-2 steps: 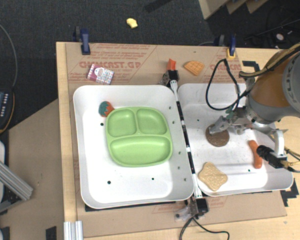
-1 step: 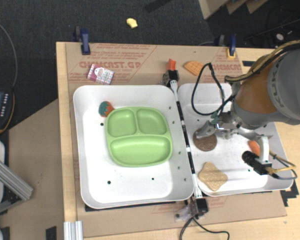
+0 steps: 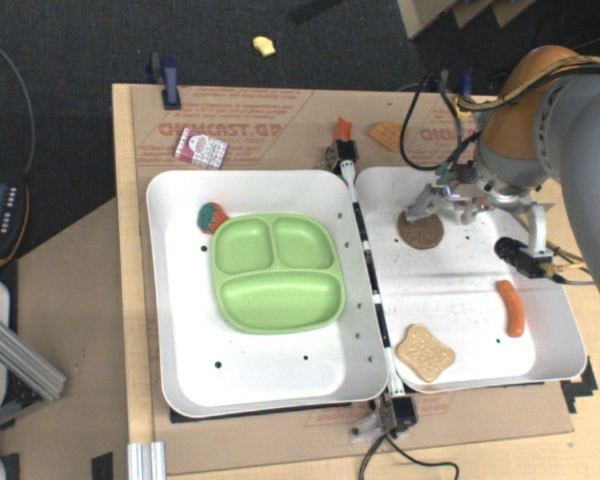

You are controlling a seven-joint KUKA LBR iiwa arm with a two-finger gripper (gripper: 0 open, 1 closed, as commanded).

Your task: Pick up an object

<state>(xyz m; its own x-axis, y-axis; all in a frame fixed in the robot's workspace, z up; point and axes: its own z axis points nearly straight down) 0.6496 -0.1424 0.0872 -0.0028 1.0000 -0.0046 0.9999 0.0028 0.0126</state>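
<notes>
Grey arm (image 3: pixel 570 118) bends low over right bin (image 3: pixel 460 298); gripper (image 3: pixel 427 211) state unclear, above brown disc (image 3: pixel 421 232).

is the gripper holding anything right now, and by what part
Cannot be told: the gripper sits right over the brown round cookie, but no grasp is visible.

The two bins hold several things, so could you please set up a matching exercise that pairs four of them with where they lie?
Things:
1. green tray
2. brown disc
3. sausage
4. cracker

Places:
A. right bin, near its right edge
B. left bin, in the middle
C. right bin, front left corner
D. right bin, back part, by the gripper

Pairs: 1-B, 2-D, 3-A, 4-C
</notes>
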